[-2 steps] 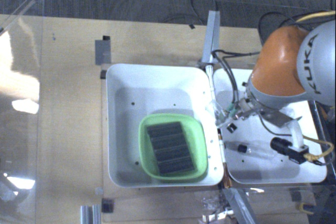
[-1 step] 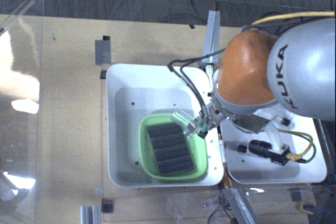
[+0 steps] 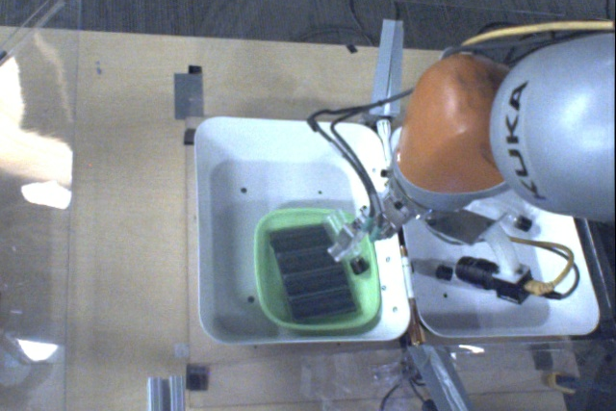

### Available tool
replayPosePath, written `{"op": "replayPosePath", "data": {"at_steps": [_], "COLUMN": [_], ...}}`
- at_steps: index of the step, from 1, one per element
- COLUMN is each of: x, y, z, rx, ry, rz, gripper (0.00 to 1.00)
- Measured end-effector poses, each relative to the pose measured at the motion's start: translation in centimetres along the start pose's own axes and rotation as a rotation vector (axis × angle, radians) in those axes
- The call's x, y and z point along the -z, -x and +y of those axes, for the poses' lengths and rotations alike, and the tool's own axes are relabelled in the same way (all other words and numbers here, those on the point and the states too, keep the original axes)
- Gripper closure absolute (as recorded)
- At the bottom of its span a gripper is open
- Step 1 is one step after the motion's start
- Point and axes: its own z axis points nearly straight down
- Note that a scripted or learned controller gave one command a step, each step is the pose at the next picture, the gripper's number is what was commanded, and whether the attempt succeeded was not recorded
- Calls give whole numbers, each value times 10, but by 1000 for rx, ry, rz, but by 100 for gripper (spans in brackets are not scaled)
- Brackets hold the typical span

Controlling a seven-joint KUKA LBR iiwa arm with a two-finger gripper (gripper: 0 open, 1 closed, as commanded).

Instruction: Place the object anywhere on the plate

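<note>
**Over the plate's right edge, jaws unreadable**

Closest to the camera is my own bulk. My grey arm (image 3: pixel 568 120) comes in from the right, and its big rounded link carries the black lettering (image 3: pixel 517 138) KUKA, running up the casing. That is the only writing I can read anywhere. Just left of that link swells the orange band (image 3: pixel 448 125), above my wrist.

From there I bend down and leftward, crossing the walls where the two bins meet. My gripper (image 3: pixel 348 241) hangs low at the right edge of the green plate (image 3: pixel 265 276). Whether my jaws are open or closed I cannot tell from this slant, and I see nothing clearly between them.

A small black piece (image 3: pixel 361 266) sits just beside me, near the plate's right rim. I cannot make out what it is.

Below me, the black ridged block (image 3: pixel 310 272) lies flat on the green plate, filling much of its middle, just left of my gripper. The plate sits in the near right part of the left bin (image 3: pixel 219 207). The right bin (image 3: pixel 481 315) lies under my wrist. Both bins rest on the pale wooden bench (image 3: pixel 106 207).
</note>
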Motion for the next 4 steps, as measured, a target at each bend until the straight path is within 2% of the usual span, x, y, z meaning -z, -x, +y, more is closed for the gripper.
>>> {"op": "replayPosePath", "data": {"at_steps": [1, 2, 3, 4], "x": [14, 56, 68, 132], "y": [67, 125, 126, 165], "z": [42, 0, 3, 71], "rx": [154, 74, 79, 365], "ry": [1, 1, 9, 2], "rz": [-2, -4, -11, -6], "gripper": [0, 0, 100, 100]}}
